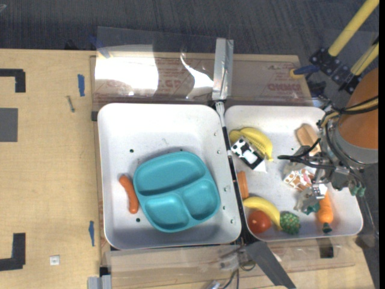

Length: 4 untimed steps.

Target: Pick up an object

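**Crowded corner is putting the pick at risk**

The arm [355, 134] is reaching in over the right bin [274, 114], and the gripper [313, 188] is hanging low above the clutter near that bin's right side; how far it is open, and whether it is gripping anything, I cannot tell, since cables and dark linkage are blurring into the items beneath it; nothing is visibly being held; the likeliest targets are sitting right under it: a small patterned packet [298, 177] and a carrot [325, 210] just beside it, with a green knobbly toy [289, 222], a tomato [259, 221] and a banana [263, 206] lying near the front wall; because these are lying so close together, a descent is risking landing on two things at once, or nudging the carrot against the wall instead of closing round it; the flat packet is probably offering little to pinch; in the left bin [120, 125] a teal divided plate [174, 189] and an orange sausage-shaped toy [129, 193] are lying well apart from the arm
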Motion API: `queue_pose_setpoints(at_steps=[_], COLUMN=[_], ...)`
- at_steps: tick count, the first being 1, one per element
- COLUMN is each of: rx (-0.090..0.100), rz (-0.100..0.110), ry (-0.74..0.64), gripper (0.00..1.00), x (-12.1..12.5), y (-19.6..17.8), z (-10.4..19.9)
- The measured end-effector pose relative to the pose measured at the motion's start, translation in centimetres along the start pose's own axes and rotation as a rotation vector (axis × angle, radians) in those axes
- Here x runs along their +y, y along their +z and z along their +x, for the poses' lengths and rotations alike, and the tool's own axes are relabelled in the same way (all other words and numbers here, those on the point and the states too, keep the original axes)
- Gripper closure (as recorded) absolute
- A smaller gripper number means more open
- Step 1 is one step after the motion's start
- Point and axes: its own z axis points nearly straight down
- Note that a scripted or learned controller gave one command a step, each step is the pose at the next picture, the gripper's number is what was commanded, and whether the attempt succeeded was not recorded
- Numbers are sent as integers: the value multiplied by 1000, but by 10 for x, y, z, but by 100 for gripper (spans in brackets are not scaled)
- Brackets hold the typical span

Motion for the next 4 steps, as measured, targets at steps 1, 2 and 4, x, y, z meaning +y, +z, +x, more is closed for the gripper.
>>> queue_pose_setpoints(at_steps=[1,2,4], rx=[-11,-8,-7], rz=[2,0,-2], ry=[116,122,452], gripper=[0,0,0], x=[-51,-70,19], y=[111,122,122], z=[-8,2,-119])
